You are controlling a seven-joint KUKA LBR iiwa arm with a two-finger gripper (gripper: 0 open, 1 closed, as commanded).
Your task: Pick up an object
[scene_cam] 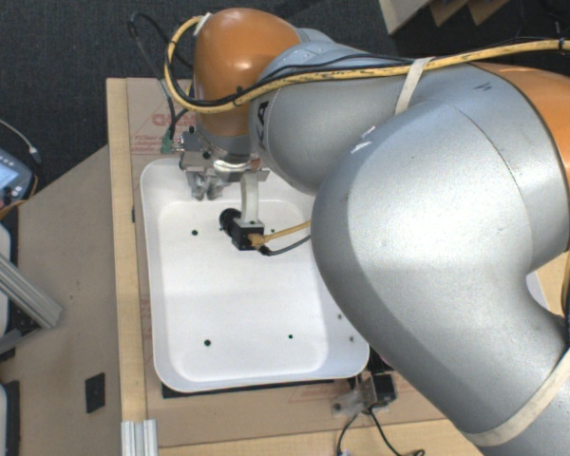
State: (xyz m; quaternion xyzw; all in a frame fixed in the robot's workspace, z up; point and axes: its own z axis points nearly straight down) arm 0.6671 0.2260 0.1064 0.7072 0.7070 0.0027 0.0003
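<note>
Item: my two-finger gripper [205, 186], low over the far left corner of the shallow white plastic bin [237, 350]. Jaws, apart or together: I cannot tell. Target: whereabouts I cannot tell; my bulky grey arm [437, 226] hides the bin's right side. Risk: closing on bare floor, or scraping the far wall

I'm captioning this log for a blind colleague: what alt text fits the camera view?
A grey robot arm with an orange band reaches in from the right, its gripper hanging over the far end of a shallow white bin on a bench. The arm's bulk covers the picture's right half.
</note>
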